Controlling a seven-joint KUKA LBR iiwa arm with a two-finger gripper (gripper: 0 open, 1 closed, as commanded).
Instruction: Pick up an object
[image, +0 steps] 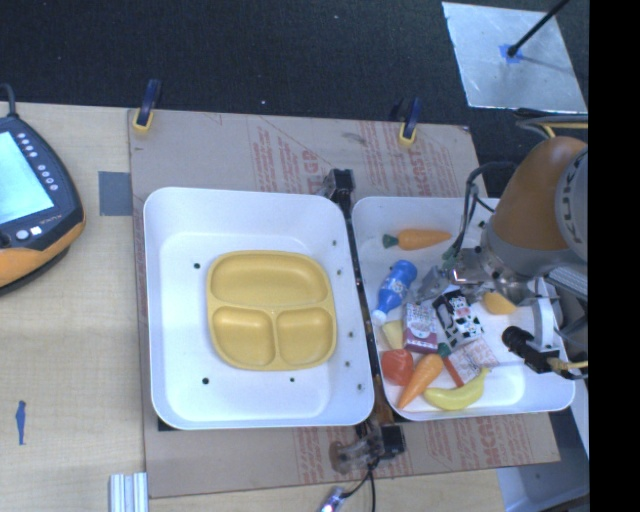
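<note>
The right bin (540, 395) holds several small toys. A carrot (420, 238) lies near its far wall, and a blue bottle (395, 287) is on the left side. A red piece (396, 364), a second carrot (422, 376) and a banana (455, 393) sit near the front. Printed packets (421, 325) and a black-and-white spotted item (462, 316) lie in the middle. My gripper (452, 285) hangs low over the middle of this bin, just above the packets and the spotted item. The grey arm with its orange band (530, 205) covers the bin's right side.
The left bin (170, 300) holds a yellow divided plate (270, 308). A teach pendant (30, 205) lies at the bench's left edge. Clamps (146, 105) pin the cardboard sheet at the back. A small yellow piece (497, 303) sits beside the arm.
</note>
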